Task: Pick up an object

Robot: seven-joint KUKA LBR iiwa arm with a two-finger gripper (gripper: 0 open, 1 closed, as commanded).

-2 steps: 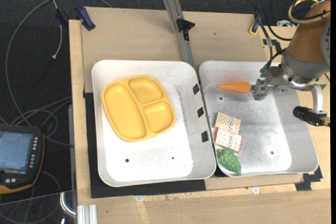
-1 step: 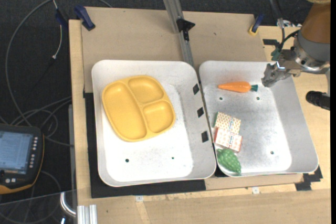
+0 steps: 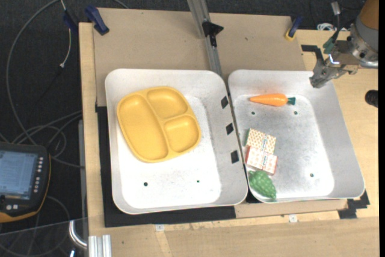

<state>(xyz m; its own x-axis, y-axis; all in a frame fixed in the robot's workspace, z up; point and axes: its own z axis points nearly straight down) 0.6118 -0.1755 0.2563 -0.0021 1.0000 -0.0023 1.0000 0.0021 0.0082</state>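
Gripper (image 3: 319, 78), finger state impossible to tell, hangs over the right white bin's (image 3: 337, 147) rim, near a light, rigid orange plastic carrot (image 3: 269, 100), probably best pinched mid-body.

1. A tan wooden bench (image 3: 156, 39) carries everything.
2. Two shallow white bins lie side by side on it: the left bin (image 3: 174, 189) and the right bin (image 3: 325, 147).
3. Blue clamps (image 3: 96, 20) grip its far edge.
4. A black mat (image 3: 105, 189) shows beneath the bins.
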